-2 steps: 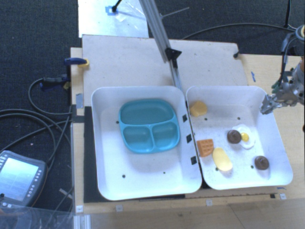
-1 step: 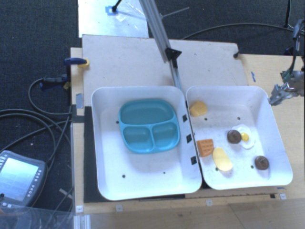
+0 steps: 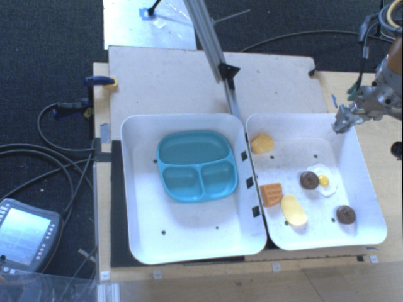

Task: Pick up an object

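Over the right bin's far corner, the hand waits with nothing visibly in it.

Seen from the overhead camera view, the hand hangs at the far right rim of the right bin; whether it is released or clenched I cannot tell, and no object shows in it. Every candidate for picking lies loose on that bin's floor: a yellow chunk near the far left wall, an orange block with a pale yellow oval piece just beside it, a fried-egg toy touching a brown round piece, and a second brown round piece near the front right. The spread probably leaves room to close around one. The left bin holds a blue divided tray, its compartments bare, on the bench.
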Controlling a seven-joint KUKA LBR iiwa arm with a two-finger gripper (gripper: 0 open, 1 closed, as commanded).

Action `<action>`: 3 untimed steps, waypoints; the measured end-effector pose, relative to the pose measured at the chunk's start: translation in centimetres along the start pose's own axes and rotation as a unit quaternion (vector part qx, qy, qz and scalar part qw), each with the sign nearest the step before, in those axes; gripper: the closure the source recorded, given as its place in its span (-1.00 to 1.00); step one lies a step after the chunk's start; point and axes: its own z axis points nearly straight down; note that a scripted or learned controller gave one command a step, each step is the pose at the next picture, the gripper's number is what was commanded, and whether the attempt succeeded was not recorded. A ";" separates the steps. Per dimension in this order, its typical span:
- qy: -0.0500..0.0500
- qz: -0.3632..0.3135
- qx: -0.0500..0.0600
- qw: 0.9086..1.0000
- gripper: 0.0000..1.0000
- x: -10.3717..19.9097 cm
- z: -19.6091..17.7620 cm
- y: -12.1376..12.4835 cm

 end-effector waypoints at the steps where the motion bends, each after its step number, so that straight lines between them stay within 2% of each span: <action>1: 0.000 0.000 0.002 1.000 1.00 4.4 0.2 0.7; 2: 0.000 0.000 0.000 1.000 1.00 9.7 0.1 2.1; 3: 0.001 0.000 0.002 1.000 1.00 14.9 2.3 2.5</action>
